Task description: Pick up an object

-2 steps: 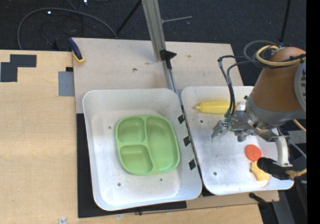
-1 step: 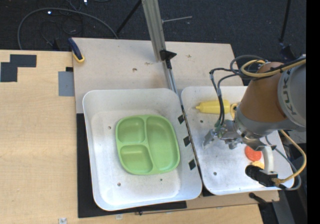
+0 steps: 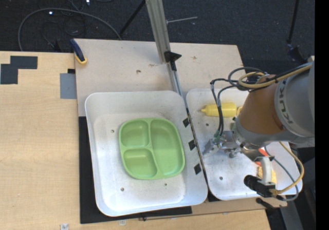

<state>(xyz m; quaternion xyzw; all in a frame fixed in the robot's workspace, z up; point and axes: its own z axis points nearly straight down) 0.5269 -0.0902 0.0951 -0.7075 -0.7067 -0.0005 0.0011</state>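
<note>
Yellow plastic object (image 3: pixel 220 109) lies in the right shallow white bin (image 3: pixel 226 185), near its far wall. We see the grey arm's gripper (image 3: pixel 222 145) low over this bin; its state we cannot tell. A green divided plate (image 3: pixel 151 148) rests in the left white bin (image 3: pixel 103 121). Black cables (image 3: pixel 61 16) cross the dark floor behind the pale wooden bench (image 3: pixel 36 136).

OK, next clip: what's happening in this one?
A grey KUKA arm with an orange band reaches from the right and is down low in the right bin. A yellow object lies at the bin's far side beside the arm, and a small yellow and orange item sits near its front right. The left bin holds a green divided plate. Whether anything is grasped can't be seen.
</note>
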